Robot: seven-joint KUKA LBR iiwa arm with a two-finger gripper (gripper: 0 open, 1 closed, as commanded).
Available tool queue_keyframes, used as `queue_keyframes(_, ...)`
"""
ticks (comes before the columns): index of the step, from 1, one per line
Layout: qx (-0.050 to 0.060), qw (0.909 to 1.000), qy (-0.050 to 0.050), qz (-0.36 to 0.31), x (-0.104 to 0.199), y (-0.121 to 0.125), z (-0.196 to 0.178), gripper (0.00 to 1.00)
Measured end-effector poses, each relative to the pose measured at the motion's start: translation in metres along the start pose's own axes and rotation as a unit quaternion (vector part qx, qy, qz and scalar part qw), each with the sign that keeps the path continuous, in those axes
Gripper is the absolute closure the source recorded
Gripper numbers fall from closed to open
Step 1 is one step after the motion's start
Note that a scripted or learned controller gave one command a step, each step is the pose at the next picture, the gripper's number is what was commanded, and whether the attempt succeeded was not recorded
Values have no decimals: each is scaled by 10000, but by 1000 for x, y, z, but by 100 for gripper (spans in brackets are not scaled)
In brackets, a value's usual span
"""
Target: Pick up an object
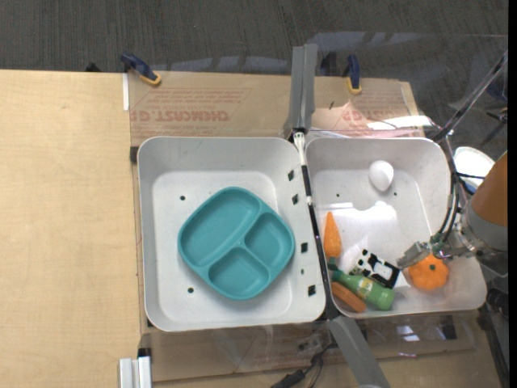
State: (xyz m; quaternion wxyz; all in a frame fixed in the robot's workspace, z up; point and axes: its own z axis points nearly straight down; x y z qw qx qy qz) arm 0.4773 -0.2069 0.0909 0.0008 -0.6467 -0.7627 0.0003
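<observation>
The gripper (430,253) is low in the right bin (436,156), at its near right corner, just above an orange fruit (428,274); whether it grips anything I cannot tell. A carrot (331,234), a green bottle (365,288) and a white ball (381,174) lie further left in that bin, and a teal plate (235,242) sits in the left bin (157,217).

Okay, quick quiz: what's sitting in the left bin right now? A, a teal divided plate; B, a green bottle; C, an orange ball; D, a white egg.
A: the teal divided plate lies alone in the left bin, while the orange ball, white egg and green bottle are all in the right bin.
</observation>
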Motion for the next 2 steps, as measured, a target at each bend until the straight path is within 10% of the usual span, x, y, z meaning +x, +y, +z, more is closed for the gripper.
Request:
queue_keyframes(1, -7, 10000, -3, 13, -1, 0, -9, 100)
queue_keyframes(2, -9, 9998, -7, -181, 84, 27, -94, 100)
